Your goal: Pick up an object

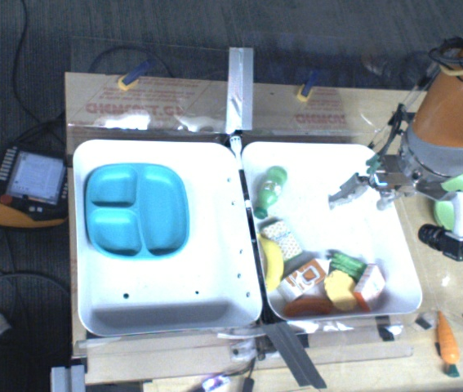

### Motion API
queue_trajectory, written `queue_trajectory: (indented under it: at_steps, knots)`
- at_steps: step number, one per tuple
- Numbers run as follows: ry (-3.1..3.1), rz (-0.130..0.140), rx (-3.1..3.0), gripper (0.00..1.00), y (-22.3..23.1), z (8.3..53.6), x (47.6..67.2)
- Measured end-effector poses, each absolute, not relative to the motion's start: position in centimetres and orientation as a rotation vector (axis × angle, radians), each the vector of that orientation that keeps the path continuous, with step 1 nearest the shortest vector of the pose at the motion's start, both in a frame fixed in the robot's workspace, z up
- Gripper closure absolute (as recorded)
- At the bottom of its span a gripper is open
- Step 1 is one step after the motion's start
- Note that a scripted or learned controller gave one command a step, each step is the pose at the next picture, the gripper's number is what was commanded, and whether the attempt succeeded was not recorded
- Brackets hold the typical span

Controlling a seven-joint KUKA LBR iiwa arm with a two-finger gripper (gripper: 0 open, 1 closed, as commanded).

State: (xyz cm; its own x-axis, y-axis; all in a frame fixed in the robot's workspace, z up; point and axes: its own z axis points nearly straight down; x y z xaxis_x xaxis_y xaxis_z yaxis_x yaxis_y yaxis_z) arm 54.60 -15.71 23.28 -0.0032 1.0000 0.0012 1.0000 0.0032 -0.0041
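Arm (pixel 447 129): enters from 3 o'clock, grey with an orange band, above the right bin's upper right corner
Hand (pixel 360 190): over bare floor in the upper right part of the right bin; two fingers (pixel 344 195) point toward 9 o'clock; they look spread apart, with nothing between them
Right bin (pixel 394 243): white, shallow; contents sit along its left wall and lower edge
Bottle (pixel 270 189): green, lying at the bin's 10 o'clock, just beside the left wall, well apart from the hand
Banana (pixel 271 264): yellow, against the left wall at 8 o'clock
Checked item (pixel 284 238): small, white-patterned, touching the banana's upper end
Carton (pixel 304 280): orange and white, at 6 o'clock, next to the banana
Yellow item (pixel 339 288): just beside the carton on its 3 o'clock side
Green item (pixel 347 262): at 12 o'clock of the yellow item
Small box (pixel 370 284): red and white, at the bin's 5 o'clock
Left bin (pixel 166 309): white, adjoining the right bin
Tray (pixel 137 209): blue, three compartments, in the left bin's upper left part
Worktop (pixel 182 96): brown, carries both bins
Carrot (pixel 448 343): orange, on the worktop at 4 o'clock outside the right bin
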Motion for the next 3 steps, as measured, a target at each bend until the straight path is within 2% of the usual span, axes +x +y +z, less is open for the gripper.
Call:
queue_trajectory:
  at_steps: [1, 2, 3]
  knots:
    - [-2.152, 0.005, -2.287, 0.0, -22.1, 25.1, 60.7]
    - [-2.196, 0.008, -2.245, 0.0, -20.9, 20.8, 62.3]
    - [-2.369, -0.001, -2.06, 0.0, -21.0, 10.6, 61.8]
